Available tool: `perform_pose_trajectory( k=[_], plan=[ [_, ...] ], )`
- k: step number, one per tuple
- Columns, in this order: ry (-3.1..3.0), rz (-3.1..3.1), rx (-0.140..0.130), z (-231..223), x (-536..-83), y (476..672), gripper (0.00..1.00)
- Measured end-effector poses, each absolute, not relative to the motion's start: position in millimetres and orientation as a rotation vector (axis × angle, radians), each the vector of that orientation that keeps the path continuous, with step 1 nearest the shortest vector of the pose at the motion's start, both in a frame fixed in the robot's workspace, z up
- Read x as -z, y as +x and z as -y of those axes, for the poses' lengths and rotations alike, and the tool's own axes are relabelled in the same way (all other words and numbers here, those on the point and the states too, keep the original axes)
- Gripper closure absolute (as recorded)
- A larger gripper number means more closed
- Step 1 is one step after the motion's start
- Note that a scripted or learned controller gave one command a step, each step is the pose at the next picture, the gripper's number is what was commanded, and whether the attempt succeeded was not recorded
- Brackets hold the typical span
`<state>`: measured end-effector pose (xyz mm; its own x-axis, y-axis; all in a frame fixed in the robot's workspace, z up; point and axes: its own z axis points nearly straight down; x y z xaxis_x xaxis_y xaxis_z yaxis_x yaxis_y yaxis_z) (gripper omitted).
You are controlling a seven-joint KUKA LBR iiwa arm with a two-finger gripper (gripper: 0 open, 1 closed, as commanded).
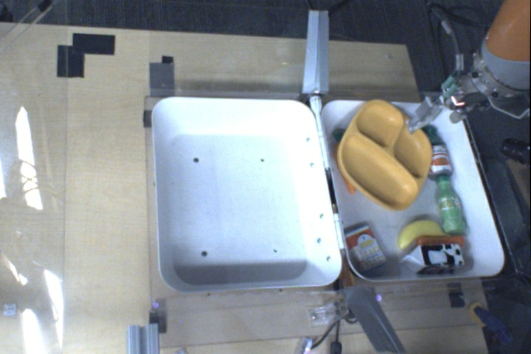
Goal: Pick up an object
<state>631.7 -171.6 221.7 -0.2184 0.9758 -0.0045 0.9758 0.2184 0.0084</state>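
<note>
My way into the left shallow white bin (241,195) is wide open. The right white bin (485,215) is crowded: a big yellow moulded plastic piece (382,153) fills its upper half, small items its lower edge.

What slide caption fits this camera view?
Gripper poised over yellow bowl in right bin.

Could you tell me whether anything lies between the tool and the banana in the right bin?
Yes. The tool is over the bin's far right corner, and the banana lies toward the near edge. The big yellow bowl and two small bottles along the right wall lie between them.
</note>
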Motion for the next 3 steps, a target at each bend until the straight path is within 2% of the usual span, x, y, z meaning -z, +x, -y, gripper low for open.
perform_pose_trajectory(
  k=[1,2,3],
  plan=[
    [1.898,-2.495,-0.005,139.3,-134.9,644.1,0.0],
    [1.919,-2.443,-0.03,151.4,-105.2,653.4,0.0],
    [1.848,-2.521,-0.016,180.1,-94.1,667.1,0.0]
  ],
)
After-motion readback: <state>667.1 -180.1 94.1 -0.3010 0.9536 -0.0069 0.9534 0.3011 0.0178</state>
